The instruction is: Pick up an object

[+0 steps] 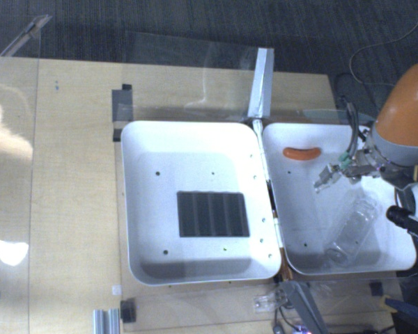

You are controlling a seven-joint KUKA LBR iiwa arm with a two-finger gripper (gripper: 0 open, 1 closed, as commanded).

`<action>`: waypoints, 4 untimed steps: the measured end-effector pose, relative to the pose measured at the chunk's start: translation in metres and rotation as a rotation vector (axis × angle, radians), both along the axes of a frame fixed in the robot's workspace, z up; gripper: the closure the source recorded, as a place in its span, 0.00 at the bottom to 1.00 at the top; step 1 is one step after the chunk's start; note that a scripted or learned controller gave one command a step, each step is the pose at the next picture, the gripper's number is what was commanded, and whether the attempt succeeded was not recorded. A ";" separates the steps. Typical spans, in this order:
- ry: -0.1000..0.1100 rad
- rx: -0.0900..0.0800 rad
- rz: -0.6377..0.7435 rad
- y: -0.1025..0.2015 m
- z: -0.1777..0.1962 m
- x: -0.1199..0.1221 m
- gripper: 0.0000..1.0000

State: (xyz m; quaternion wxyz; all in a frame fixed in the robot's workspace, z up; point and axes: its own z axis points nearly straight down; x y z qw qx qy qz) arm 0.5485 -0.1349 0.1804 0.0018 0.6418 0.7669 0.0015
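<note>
The orange band (409,110) of the arm (404,145) rises closest to the lens, a rounded dome cut off by the picture's right edge, with the grey wrist below it. From there the gripper (325,177) reaches left over the right bin (292,256); its fingers (321,180) show as thin pale prongs set close together, with nothing between them, though they are small and partly lost against the white floor. Up and slightly left of the gripper, near the bin's far wall, lies an orange sausage-shaped object (302,154), apart from the fingers. Below and right of the gripper, a clear plastic bottle (351,229) lies at a slant on the bin's floor; it is see-through and hard to make out, only its outline and glints giving it away, and whether it has a cap cannot be told. A dark part of the arm (404,218) juts in at the right, just beside the bottle's upper end. Well to the gripper's left, past the divider (262,89) between the bins, the left bin (139,207) holds a dark ribbed rectangular pad (212,213) lying flat at its middle. Both bins rest on the pale wooden bench (63,186), where a glare patch blurs the surface at far left.
</note>
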 end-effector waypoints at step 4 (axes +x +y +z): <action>-0.003 0.000 0.010 0.098 0.007 0.122 1.00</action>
